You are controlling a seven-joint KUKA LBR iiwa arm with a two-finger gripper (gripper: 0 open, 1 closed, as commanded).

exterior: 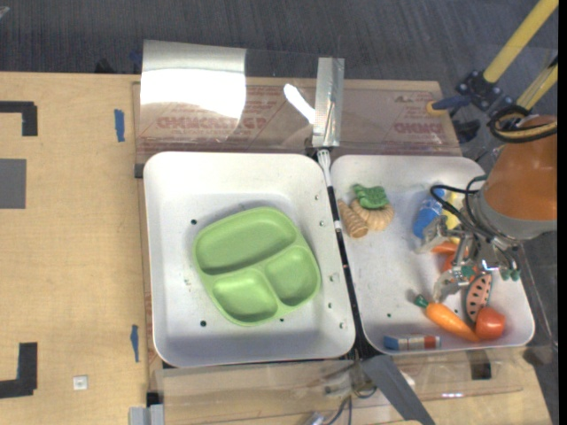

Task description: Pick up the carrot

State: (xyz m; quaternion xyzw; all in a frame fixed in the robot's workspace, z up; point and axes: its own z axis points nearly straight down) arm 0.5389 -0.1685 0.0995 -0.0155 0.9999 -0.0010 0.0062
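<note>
while the fingers (pixel 467 271) hang low over the right bin (pixel 381 273), their tips are lost in a tangle of metal and small toys, so i cannot tell how far apart they stand or whether anything sits between them. just below them and a little toward the left bin lies the carrot (pixel 445 317), orange with a green stub, flat on the bin floor and apparently free of any grip. right beside it, under the fingers, are a watermelon slice (pixel 479 294) and a red tomato-like piece (pixel 490 325). farther off, a blue item (pixel 428 220) sits above, and a green-topped tan toy (pixel 366 211) near the divider. the green sectioned plate (pixel 255 264) rests in the left bin (pixel 177 237). judging by this, the pick is not done: the descent looks close, but the grasp and lift remain.
</note>
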